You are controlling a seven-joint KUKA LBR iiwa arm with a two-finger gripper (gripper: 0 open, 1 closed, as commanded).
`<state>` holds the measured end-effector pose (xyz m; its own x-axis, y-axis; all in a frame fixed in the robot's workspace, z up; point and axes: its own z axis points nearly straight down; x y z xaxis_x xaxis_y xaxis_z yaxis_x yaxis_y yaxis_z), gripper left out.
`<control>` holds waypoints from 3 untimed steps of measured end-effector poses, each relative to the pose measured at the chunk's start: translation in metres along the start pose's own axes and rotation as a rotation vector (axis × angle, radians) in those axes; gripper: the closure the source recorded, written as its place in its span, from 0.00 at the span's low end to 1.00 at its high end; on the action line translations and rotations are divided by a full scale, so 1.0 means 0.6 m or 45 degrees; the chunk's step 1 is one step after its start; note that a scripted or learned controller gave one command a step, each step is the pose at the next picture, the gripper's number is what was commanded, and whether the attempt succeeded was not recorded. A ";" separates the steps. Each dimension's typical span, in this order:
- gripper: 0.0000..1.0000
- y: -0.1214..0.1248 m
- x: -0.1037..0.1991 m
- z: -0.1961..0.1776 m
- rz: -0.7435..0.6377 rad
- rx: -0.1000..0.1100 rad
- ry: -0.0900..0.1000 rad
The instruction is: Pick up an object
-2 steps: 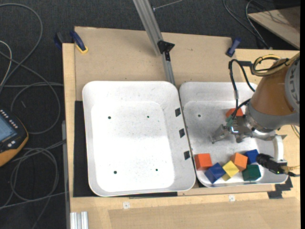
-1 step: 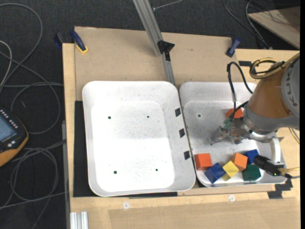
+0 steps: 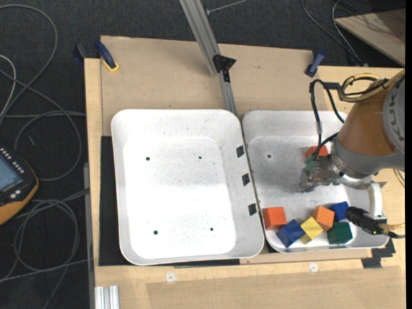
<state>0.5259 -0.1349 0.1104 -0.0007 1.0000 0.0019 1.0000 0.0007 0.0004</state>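
My gripper (image 3: pixel 311 181) hangs low over the floor of the right bin (image 3: pixel 270 129), near its middle. Along the bin's front edge lie several small blocks: an orange cube (image 3: pixel 275 217), a blue block (image 3: pixel 290 232), a yellow block (image 3: pixel 311 228), a second orange block (image 3: pixel 325 216), another blue block (image 3: pixel 340 209) and a green block (image 3: pixel 340 234). A red-orange piece (image 3: pixel 316 151) peeks out just behind the gripper, partly hidden by the wrist. The blocks sit a short way in front of the gripper, apart from it.
The left bin (image 3: pixel 129 124) stands beside the right one, split from it by a rim with black clips (image 3: pixel 245 179). A slanted metal pole (image 3: pixel 205 34) rises behind the bins. Cables (image 3: pixel 317 108) trail from the arm over the right bin's back edge.
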 end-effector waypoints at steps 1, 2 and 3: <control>1.00 0.006 -0.001 -0.107 -0.001 -0.010 -0.004; 1.00 0.009 -0.001 -0.154 -0.001 -0.006 -0.004; 1.00 0.049 0.077 -0.149 -0.008 -0.002 0.000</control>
<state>0.5550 -0.0888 0.1997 -0.0066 1.0000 0.0016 1.0000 0.0066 0.0021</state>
